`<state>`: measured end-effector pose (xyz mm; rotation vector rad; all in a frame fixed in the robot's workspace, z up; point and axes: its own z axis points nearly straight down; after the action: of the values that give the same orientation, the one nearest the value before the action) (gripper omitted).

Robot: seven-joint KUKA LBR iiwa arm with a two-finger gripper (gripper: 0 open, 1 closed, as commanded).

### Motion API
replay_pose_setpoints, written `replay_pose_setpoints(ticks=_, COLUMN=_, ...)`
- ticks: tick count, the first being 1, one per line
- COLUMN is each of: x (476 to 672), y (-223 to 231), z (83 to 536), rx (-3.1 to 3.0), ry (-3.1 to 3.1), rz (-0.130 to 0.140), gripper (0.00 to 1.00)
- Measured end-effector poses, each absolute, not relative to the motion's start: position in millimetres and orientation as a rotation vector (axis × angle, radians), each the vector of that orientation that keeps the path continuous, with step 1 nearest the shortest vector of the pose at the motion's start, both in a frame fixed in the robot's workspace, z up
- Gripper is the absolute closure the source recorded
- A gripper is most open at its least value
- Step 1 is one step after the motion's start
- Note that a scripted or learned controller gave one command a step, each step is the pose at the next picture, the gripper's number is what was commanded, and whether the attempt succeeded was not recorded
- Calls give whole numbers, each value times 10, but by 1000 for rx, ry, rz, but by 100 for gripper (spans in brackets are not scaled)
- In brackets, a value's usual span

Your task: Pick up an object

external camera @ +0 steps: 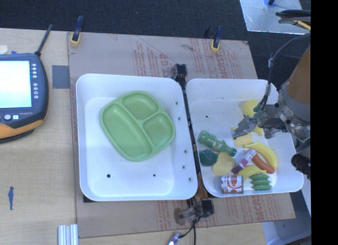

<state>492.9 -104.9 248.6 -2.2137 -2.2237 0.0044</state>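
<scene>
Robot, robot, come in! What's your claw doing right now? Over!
Claw low over right bin, nothing seen between its fingers. Toys piled below: green bottle, banana, can. Green plate alone in left bin. Over.

Table (pixel 31 186): two bins side by side. Left bin (pixel 90 183) holds a sectioned plate (pixel 137 125). Right bin (pixel 211 101) holds a bottle (pixel 215 143) at its left, a can (pixel 231 184) at the near edge, a banana (pixel 265 153) right of the bottle. Handheld screen unit (pixel 18 93) lies far left.
</scene>
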Motion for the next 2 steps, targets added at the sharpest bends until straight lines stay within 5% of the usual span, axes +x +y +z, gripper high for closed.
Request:
replay_pose_setpoints(ticks=1, x=5588, y=-1178, z=911, rx=-2213, ry=-2225, rz=7, gripper=0)
replay_pose_setpoints(ticks=2, x=6446, y=-1710, z=908, rx=-2202, ry=-2217, rz=-1, gripper=0)
